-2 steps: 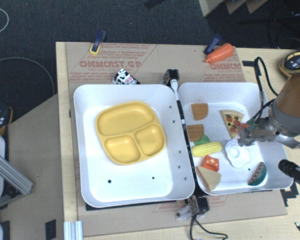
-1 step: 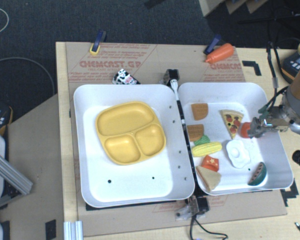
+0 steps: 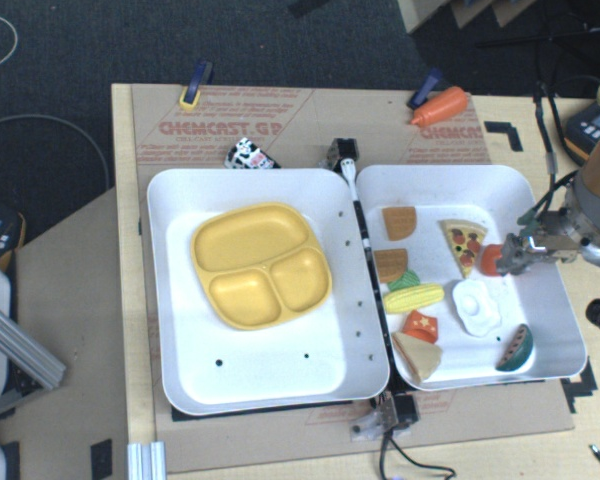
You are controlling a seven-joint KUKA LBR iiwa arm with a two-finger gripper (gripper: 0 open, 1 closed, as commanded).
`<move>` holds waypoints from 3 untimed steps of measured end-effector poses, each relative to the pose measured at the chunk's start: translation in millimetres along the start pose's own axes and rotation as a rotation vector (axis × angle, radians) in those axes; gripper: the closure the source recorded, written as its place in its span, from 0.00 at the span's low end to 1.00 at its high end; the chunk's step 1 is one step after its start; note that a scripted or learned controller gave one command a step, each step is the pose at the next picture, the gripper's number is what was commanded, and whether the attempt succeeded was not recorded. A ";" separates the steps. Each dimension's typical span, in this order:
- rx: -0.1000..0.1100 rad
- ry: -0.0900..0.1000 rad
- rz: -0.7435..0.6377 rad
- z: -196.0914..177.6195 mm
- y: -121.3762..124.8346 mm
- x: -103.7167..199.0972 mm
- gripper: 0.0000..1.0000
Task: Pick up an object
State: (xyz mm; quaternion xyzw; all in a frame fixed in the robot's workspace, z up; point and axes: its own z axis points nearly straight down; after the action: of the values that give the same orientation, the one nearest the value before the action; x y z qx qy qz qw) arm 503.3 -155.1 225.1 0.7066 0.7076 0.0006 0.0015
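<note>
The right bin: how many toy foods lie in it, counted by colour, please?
Brown: 3, two toasts, sandwich
Yellow: 1, corn
Red: 2, tomato, pepper
White: 1, egg
Mixed: 2, pizza, melon
Total: 9

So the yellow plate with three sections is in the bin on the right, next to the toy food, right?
Not quite. The yellow plate with three sections sits in the left bin, as the camera view shows. The toy food, such as the pizza slice and the corn, lies in the right bin.
</note>
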 end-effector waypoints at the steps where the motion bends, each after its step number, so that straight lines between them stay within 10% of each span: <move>1: -0.002 0.001 -0.005 -8.9 34.4 48.4 1.00; 3: -0.001 0.001 -0.003 -0.6 93.8 141.0 1.00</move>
State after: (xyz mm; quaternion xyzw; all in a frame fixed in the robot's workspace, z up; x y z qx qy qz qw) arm 596.8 -13.9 225.8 0.7054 0.7089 0.0011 0.0013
